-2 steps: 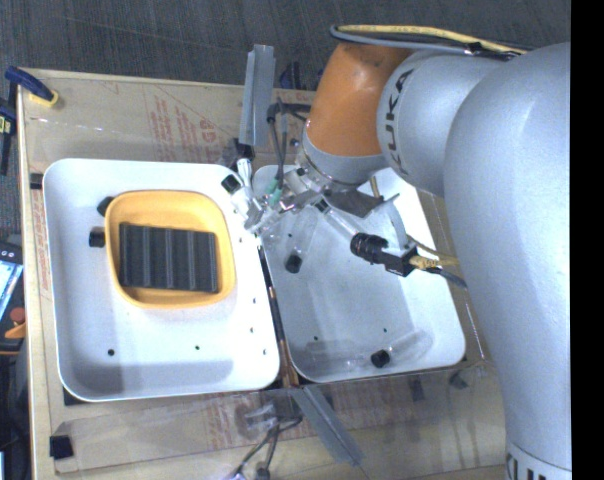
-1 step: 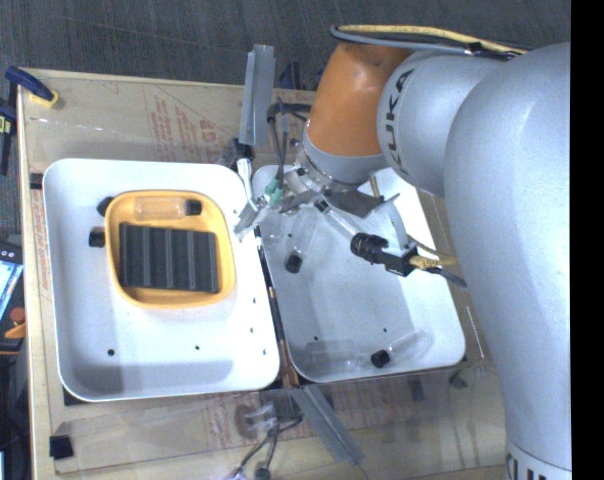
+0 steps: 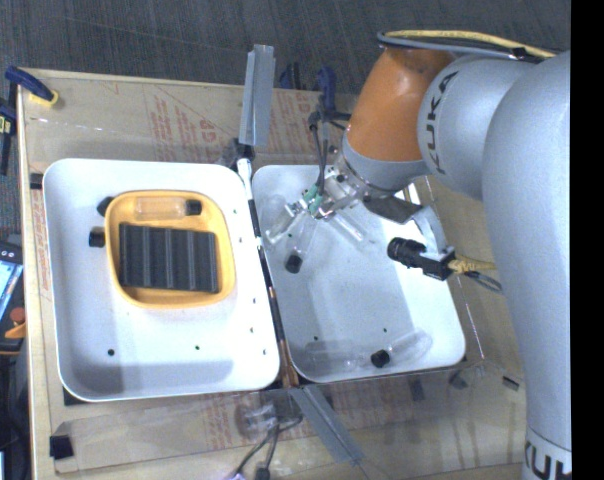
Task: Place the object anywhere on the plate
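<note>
Camera view: the gripper (image 3: 294,230) is reaching into the right bin (image 3: 437,333), its translucent fingers (image 3: 279,232) angling down toward the bin floor; whether they are spread or pinching cannot be told. A small dark object (image 3: 293,263) is lying just below the fingertips, another (image 3: 380,358) near the front wall. The yellow plate (image 3: 170,245) is sitting in the left bin (image 3: 82,358). Risk: clear fingers closing off-centre, nudging the small object away

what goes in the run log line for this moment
arm: over right bin | gripper: near its back-left, fingers unclear | yellow tray: in left bin
</note>
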`<state>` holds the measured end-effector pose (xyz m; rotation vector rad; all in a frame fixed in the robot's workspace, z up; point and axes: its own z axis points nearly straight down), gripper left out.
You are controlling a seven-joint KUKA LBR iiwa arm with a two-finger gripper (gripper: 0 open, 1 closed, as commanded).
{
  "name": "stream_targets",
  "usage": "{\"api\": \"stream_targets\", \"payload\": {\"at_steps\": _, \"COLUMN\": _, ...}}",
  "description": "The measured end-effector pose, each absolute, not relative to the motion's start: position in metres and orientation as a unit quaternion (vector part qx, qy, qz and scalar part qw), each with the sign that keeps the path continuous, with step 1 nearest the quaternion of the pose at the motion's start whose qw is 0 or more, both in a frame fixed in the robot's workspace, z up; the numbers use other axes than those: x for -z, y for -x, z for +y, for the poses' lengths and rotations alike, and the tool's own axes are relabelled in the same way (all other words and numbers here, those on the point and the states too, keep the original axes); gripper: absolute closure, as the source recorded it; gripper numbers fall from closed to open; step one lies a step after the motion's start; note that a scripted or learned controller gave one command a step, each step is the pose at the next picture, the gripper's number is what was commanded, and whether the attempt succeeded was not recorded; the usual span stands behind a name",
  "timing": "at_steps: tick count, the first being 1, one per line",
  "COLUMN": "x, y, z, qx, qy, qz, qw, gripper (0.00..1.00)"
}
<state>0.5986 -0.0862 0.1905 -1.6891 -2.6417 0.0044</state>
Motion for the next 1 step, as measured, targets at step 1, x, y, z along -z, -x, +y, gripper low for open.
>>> {"api": "stream_targets", "payload": {"at_steps": 1, "x": -0.1916, "y": -0.6069, "z": -0.0433, "qx": -0.0006, "qy": 0.552, "qz": -0.834, "qw": 0.000, "gripper": 0.00}}
